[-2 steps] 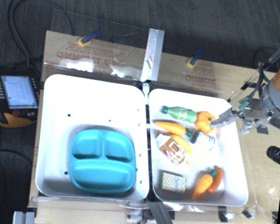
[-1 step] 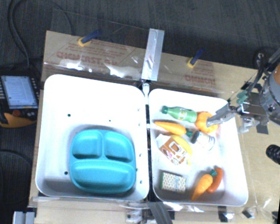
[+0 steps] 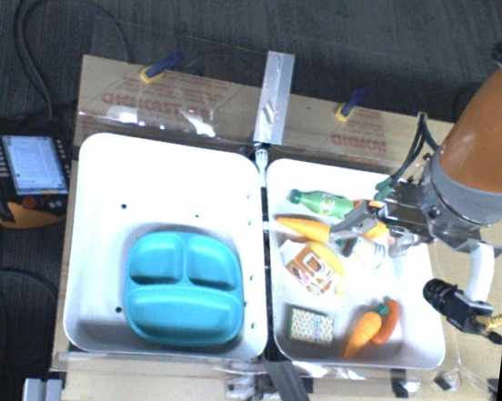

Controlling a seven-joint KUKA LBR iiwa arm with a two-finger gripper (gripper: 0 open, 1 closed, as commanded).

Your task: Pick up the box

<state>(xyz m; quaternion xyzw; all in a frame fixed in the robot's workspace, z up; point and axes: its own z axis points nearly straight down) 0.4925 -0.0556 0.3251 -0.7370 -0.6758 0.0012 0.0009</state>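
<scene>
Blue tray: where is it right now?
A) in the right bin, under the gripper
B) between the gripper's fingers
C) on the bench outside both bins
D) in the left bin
D: the blue tray lies flat on the floor of the left bin, well apart from the gripper, which is over the right bin.

Arm (image 3: 493, 135) cut off at right edge; tool (image 3: 368, 227) fingers indistinct.

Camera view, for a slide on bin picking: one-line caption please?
KUKA arm's end effector hovers over the right bin of toy food, the box below it; blue tray in the left bin.
</scene>
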